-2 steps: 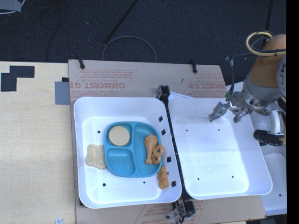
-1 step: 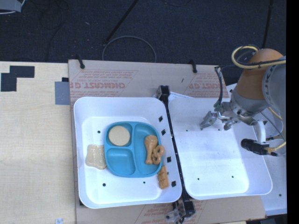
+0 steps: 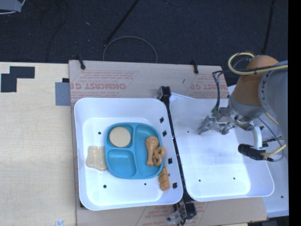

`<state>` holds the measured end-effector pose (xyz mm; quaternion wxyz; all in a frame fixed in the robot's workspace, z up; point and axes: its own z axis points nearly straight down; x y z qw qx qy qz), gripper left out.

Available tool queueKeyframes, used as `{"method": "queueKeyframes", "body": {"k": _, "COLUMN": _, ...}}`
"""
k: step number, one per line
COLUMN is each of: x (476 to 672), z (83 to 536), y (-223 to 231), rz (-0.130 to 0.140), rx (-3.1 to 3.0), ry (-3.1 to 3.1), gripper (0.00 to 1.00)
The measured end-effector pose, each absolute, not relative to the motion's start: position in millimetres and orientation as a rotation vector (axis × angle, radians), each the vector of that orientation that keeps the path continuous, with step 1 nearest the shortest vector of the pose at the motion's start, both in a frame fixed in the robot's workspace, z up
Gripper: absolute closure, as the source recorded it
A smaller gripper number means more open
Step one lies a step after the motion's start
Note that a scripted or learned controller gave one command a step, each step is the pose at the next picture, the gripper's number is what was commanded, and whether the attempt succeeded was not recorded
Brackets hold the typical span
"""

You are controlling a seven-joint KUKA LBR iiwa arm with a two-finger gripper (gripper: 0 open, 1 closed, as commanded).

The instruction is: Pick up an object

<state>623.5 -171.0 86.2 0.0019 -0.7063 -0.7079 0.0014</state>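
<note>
The grey arm's 2-finger gripper (image 3: 212, 124) hangs with fingers spread and holding nothing, above the right-hand shallow white bin (image 3: 225, 192). Every object lies in the left-hand white bin (image 3: 89, 192), so closing here would likely catch nothing, and the twisted tan pretzel piece (image 3: 154, 150) on the blue sectioned plastic plate (image 3: 123, 166) could slip out.

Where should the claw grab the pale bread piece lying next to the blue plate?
Probably across the short sides of the bread piece, coming straight down. It lies flat on the left bin floor, and its right edge touches the blue plate, so pinching top-to-bottom in the view leaves room for the fingers.
</note>
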Motion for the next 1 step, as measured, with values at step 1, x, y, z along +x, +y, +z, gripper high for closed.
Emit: {"method": "queueKeyframes", "body": {"k": 1, "x": 624.0, "z": 97.9, "y": -171.4, "rz": 0.003, "rx": -2.217, "ry": -2.222, "gripper": 1.0}}
